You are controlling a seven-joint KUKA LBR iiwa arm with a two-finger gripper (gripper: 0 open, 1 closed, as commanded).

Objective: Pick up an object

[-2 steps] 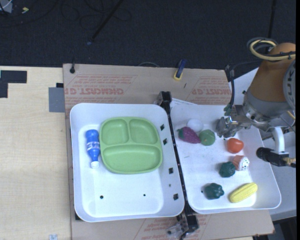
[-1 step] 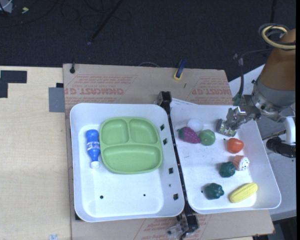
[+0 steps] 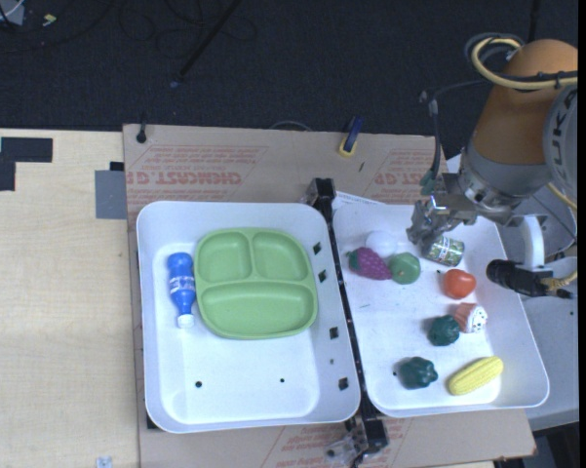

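**Crowded corner threatens the pick**

The gripper (image 3: 431, 230) hangs over the right bin (image 3: 527, 359), touching a small silver can (image 3: 446, 252); whether it is open or holding anything cannot be told. Beside the can, the green ball (image 3: 405, 268) and purple grapes (image 3: 370, 263) could get knocked.

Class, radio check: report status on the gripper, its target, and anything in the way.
Gripper low over right bin, far side. Small can right beside it, grasp unconfirmed. Green ball, purple grapes crowd close by.
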